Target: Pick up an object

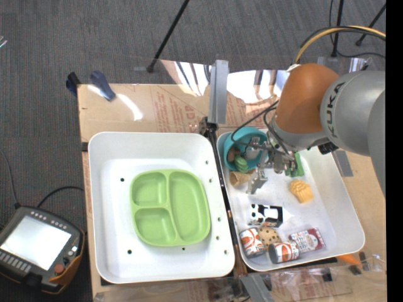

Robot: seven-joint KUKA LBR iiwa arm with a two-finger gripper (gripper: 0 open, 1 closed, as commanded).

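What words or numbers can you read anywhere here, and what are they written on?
"KUKA": dark letters running down the grey robot arm.
Red printing on the cardboard behind the bins: too blurred to read.
Labels on the cans at the near edge of the right bin: too small to read.
Screen of the handheld controller: nothing readable.

green divided plate (170, 207) | left bin (107, 168) (centred) | pendant (39, 246) on floor
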